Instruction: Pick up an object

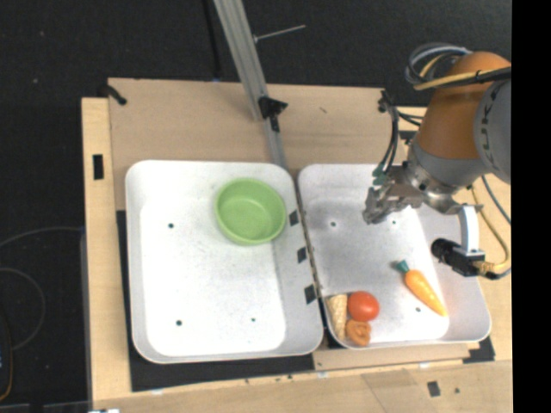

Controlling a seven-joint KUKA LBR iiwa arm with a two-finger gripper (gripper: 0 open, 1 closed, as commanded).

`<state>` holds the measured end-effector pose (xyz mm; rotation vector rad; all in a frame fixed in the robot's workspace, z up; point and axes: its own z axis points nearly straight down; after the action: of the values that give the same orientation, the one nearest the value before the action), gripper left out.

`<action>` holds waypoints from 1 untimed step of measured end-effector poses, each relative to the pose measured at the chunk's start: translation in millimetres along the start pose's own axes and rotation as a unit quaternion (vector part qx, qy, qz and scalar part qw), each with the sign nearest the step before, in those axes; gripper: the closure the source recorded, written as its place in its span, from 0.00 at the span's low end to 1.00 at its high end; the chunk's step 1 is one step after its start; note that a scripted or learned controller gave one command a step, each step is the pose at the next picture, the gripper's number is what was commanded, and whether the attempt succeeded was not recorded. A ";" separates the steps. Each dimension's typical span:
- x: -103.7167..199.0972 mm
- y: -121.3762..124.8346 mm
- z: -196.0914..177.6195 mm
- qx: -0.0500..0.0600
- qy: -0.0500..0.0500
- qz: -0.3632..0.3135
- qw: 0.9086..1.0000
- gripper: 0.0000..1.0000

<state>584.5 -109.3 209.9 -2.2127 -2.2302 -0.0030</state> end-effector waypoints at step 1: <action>56.1 -4.8 -3.7 0.000 0.000 0.000 1.000 1.00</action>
<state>579.2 -53.3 213.6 -2.2120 -2.2296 -0.0030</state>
